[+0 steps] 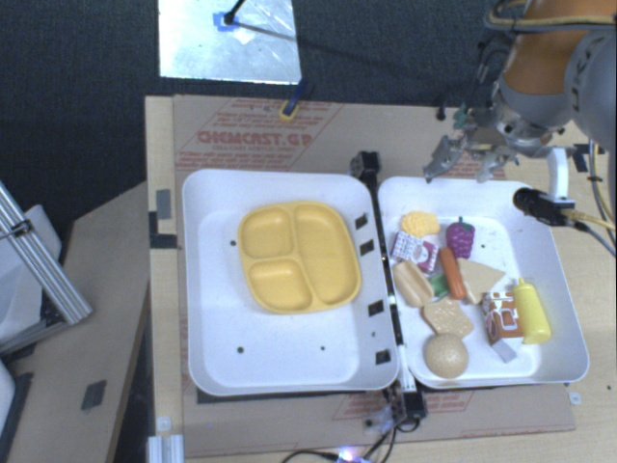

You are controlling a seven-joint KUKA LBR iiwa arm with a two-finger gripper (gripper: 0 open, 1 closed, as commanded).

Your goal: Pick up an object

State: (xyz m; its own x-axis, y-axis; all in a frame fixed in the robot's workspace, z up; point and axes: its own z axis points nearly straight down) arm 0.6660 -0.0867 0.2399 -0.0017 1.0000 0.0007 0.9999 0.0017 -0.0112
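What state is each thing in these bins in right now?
Yellow divided tray: flat in the left bin, compartments bare.
Yellow bottle: lying on its side.
Purple toy: untouched, in the right bin.
Gripper: above the right bin's far rim, holding nothing.

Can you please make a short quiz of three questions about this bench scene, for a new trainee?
1. True or false: the yellow tray lies in the left bin.
2. Which item lies nearest the right bin's right wall?
A. purple toy
B. mustard bottle
C. round bun
3. Fill in: the gripper hovers above the right bin's ____ edge.

Key: 1 true; 2 B, the mustard bottle; 3 far.
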